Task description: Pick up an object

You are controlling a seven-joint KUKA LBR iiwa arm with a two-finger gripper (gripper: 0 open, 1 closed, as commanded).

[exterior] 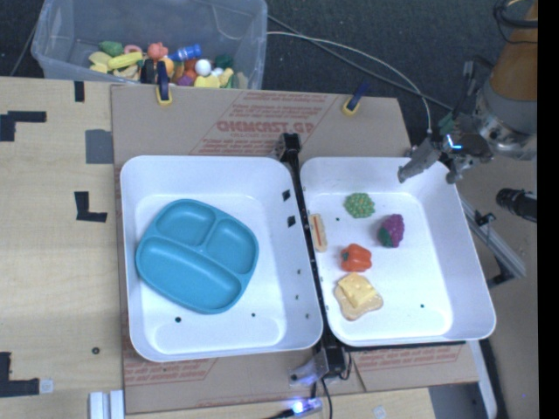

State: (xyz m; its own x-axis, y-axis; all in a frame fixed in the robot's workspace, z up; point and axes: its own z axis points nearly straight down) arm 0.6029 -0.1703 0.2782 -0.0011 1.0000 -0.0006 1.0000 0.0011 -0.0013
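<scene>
You're looking at five candidates in the right bin [437, 308], none picked yet.

Nearest the camera, the yellow chunk [358, 296] is lying toward the bin's front, and the red pepper [355, 257] is sitting almost touching it just behind. Risk there: a finger coming down between them is likely catching both, or knocking one aside so the grip is closing on nothing.

Next back, the hot dog [320, 231] is lying lengthwise right against the bin's left wall, by the divider between the bins. You're risking a finger landing on the rim rather than beside the toy. The purple grapes [392, 230] are sitting more in the open, so that's looking like the safest target. The green broccoli [359, 204] is also clear of its neighbours, but it's rounded and probably rolling out of a shallow pinch.

Farthest back, the gripper [434, 160] is hovering over the bin's rear right corner, fingers spread apart, holding nothing and touching nothing as far as I can see. It's sitting near the bin's back rim, so a straight descent from here is hitting bare floor or the rim, not a toy.

The blue plate [197, 254] in the left bin [148, 182] isn't in play.
</scene>
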